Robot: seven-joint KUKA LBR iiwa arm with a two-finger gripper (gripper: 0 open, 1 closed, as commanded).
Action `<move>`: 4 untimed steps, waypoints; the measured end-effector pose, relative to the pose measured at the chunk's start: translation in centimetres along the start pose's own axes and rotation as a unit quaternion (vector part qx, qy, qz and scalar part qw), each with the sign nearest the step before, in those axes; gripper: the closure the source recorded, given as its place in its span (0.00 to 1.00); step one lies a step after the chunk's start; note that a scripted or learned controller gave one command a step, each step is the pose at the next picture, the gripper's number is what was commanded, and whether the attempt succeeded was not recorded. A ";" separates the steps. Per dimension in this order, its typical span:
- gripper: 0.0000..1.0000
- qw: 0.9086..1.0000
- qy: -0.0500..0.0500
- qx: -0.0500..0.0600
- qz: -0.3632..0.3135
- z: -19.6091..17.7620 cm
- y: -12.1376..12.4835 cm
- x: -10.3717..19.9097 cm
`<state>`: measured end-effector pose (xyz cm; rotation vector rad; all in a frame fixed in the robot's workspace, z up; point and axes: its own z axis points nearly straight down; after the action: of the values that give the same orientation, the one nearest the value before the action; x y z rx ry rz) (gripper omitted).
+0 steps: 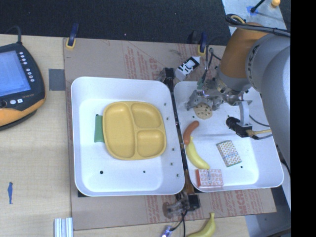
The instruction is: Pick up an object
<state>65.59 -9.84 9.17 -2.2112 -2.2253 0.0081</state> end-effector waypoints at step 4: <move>0.00 1.000 0.000 0.000 0.001 0.0 0.0 -0.4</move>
<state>65.59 -10.22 9.17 -2.2128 -2.2244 0.0071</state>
